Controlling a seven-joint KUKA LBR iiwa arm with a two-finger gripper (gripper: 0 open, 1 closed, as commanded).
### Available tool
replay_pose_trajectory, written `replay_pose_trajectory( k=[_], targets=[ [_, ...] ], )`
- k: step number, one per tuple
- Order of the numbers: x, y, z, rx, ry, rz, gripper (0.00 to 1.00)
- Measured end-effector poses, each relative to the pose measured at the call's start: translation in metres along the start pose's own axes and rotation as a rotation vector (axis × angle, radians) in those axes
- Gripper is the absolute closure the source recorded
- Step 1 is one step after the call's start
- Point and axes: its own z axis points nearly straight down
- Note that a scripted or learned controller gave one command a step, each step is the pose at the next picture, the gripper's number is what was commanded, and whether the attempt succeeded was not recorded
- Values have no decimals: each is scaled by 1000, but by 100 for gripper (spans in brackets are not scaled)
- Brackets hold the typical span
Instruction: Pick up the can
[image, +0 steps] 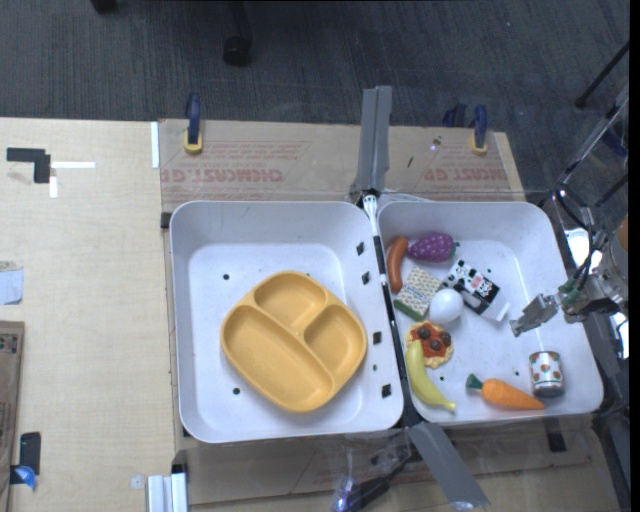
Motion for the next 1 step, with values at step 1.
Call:
replay_pose_trajectory(
  k=[1],
  targets=[
    [-32,-8,106,-1,4,-46,0]
  ],
)
